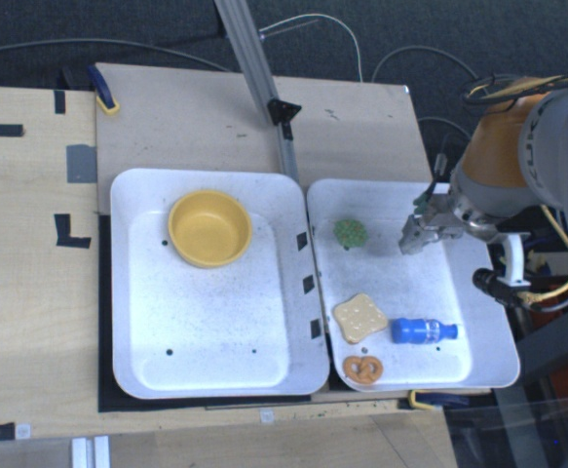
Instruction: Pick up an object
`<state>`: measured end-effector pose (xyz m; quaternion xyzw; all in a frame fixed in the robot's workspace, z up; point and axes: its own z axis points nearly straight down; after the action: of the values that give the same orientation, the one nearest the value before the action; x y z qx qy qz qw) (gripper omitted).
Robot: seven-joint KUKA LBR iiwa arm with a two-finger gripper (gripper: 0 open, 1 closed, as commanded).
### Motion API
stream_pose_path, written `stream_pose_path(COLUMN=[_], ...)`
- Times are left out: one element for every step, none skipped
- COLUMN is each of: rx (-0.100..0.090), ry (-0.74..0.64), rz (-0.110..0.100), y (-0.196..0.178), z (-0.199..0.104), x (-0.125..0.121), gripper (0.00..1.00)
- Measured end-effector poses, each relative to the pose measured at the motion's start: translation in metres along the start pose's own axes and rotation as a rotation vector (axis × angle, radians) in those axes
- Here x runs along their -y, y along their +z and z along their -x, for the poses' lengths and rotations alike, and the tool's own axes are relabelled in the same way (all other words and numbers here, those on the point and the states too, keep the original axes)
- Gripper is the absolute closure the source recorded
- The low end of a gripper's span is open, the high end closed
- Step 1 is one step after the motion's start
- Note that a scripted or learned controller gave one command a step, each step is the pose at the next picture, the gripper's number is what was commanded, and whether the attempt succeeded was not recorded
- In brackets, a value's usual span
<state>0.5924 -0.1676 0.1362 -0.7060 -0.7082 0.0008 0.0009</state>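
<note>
The right bin (459, 359) holds a green, bumpy ball-like object (351, 232) near its back left, a tan cracker (360, 317) in the middle front, a blue bottle (422, 331) lying on its side, and a brown pretzel (362, 369) at the front rim. My gripper (415, 239) hangs over the back right part of this bin, to the right of the green object and apart from it. Nothing shows between its fingers.
The left bin (137, 359) holds a yellow bowl (209, 227) at its back. A grey pole (249, 52) slants in from the top to the seam between the bins. Cables lie behind the bench.
</note>
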Motion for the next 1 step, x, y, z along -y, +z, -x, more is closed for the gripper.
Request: stream_pose_path(rx=[0.002], ry=[0.002], rz=[0.008], y=[-0.063], z=[0.0029], x=[0.0009], gripper=[1.0])
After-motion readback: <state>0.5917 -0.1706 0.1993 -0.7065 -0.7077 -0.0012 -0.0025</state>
